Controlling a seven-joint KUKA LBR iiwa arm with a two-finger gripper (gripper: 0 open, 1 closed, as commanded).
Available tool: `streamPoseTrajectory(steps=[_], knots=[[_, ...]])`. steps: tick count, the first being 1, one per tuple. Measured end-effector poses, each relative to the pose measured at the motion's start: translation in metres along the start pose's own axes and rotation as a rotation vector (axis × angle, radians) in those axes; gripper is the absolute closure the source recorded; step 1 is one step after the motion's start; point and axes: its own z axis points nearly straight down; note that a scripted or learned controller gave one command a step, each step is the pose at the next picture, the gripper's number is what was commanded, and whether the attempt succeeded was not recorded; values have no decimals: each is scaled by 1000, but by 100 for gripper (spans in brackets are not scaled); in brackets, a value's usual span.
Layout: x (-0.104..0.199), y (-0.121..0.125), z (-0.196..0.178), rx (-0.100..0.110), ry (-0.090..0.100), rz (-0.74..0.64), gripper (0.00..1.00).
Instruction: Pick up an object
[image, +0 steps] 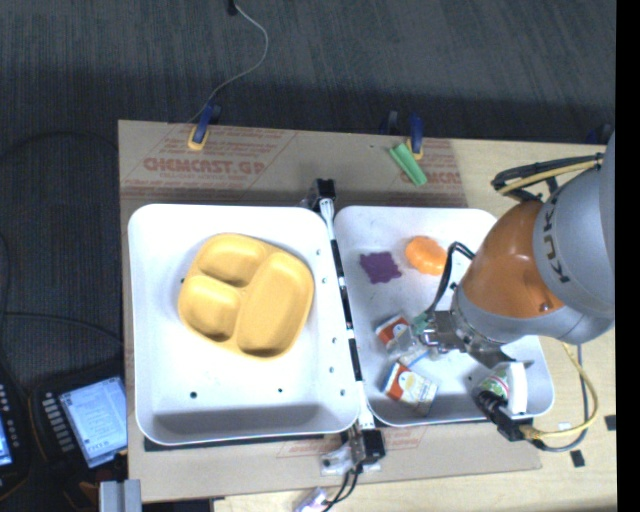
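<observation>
My gripper (424, 336) hangs low in the right bin (470, 222), under the grey arm with its orange band (505, 270). It is right over a small red and white carton (392, 330) and touches or nearly touches it. A second red and white carton (410, 384) lies just in front of it. A purple piece (380, 266) and an orange round object (424, 254) lie at the back of the bin. A green and white packet (502, 384) sits at the front right, partly under the arm.
The left bin (160, 400) holds a large yellow lumpy object (246, 292). A black divider (340, 290) runs between the bins. A green clip (408, 164) lies on the cardboard behind the right bin. Cables trail at the arm's right.
</observation>
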Motion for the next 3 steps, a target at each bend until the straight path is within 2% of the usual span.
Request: streamPoseTrajectory(steps=[1, 2, 3], knots=[[84, 35, -85, 13, 5, -4, 100], [129, 63, -113, 15, 4, -3, 100], [120, 4, -85, 17, 4, -2, 100]])
